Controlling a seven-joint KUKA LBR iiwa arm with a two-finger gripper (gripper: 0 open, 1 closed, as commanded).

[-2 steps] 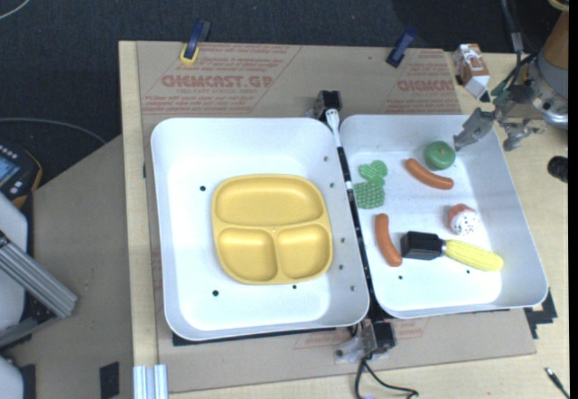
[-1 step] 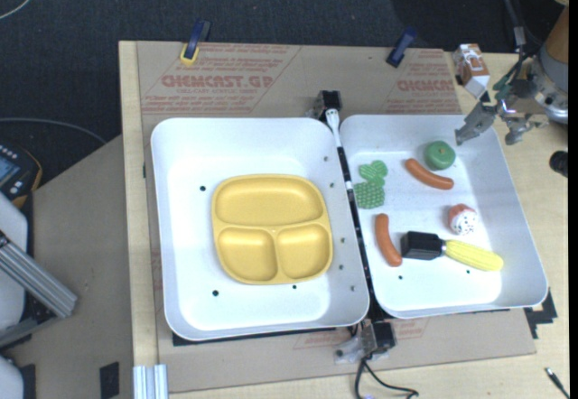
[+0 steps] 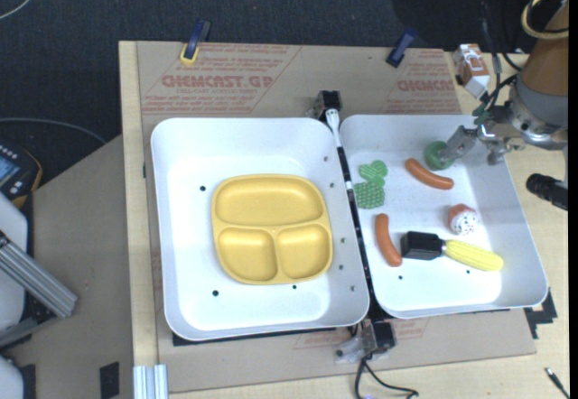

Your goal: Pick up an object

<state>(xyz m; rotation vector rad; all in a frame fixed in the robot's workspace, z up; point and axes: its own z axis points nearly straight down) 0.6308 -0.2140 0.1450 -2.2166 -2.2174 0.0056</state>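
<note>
My gripper [image 3: 474, 152] hangs over the far right part of the right bin [image 3: 519, 235], open, with nothing between its fingers. Its left finger [image 3: 459, 144] points at a small round green object [image 3: 438, 154] just to its left. An orange-red sausage [image 3: 428, 174] lies just in front of that. Nearer the middle wall lie two green pieces [image 3: 370, 184] and a second sausage [image 3: 388, 239]. A red and white ball [image 3: 462, 219] and a yellow corn cob with a black handle [image 3: 452, 251] lie toward the front.
A yellow divided plate [image 3: 270, 227] sits in the middle of the left bin [image 3: 181, 208]. A black divider rail [image 3: 345, 180] runs between the bins. Clamps [image 3: 192, 43] hold the board at the back. Cables and gear stand at the far right.
</note>
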